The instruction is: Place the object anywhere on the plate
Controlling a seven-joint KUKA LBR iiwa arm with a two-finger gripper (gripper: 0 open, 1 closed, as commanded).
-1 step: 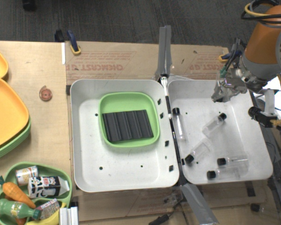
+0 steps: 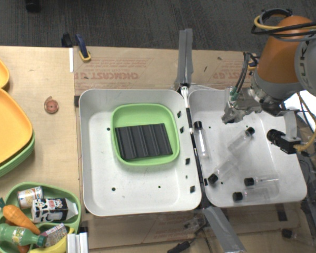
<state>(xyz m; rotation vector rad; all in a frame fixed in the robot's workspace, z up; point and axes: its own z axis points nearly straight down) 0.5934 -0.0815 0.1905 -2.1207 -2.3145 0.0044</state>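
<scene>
Hovering gripper (image 2: 233, 111): over right bin (image 2: 284, 194) (we cannot tell its grip).
Plate (image 2: 145, 136): well left of it, bearing dark ridged block (image 2: 145, 141).

Grey arm (image 2: 305, 62), orange band, yellow cable

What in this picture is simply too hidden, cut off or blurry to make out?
- The hand over the right bin: small and dark in the camera view, so its fingers' state is unclear.
- Clear tubes in that bin: see-through against white, so their count and outlines are uncertain.
- Yellow plates: cut off by the left edge.
- Labels on the cans in the green bowl: too small to read.
</scene>
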